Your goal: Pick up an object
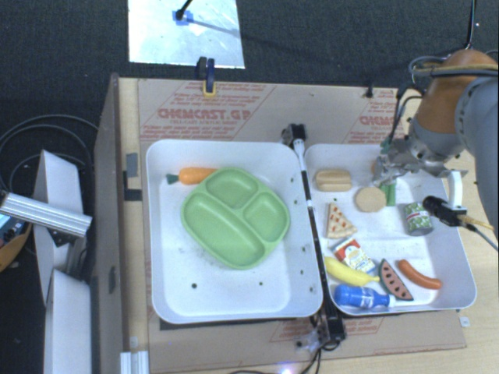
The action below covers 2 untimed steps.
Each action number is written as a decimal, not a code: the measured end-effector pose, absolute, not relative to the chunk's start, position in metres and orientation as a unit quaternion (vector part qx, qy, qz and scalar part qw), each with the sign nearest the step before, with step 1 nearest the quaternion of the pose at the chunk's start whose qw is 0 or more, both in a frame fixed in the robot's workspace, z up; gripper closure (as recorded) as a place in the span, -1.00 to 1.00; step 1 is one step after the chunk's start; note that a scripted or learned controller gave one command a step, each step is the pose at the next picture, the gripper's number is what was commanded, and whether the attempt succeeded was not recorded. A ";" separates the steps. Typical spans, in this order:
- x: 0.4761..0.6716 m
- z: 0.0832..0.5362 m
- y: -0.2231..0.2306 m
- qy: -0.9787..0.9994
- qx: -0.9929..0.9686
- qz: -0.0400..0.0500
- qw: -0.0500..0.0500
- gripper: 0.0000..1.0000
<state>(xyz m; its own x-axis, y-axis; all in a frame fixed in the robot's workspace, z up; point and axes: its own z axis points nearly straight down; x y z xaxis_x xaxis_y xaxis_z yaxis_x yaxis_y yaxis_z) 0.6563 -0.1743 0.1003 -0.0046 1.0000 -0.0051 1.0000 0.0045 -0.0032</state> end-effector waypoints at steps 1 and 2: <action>0.657 0.100 -0.174 0.709 0.705 -0.002 0.003 -1.00; 0.627 0.085 -0.190 0.707 0.707 0.000 0.001 -1.00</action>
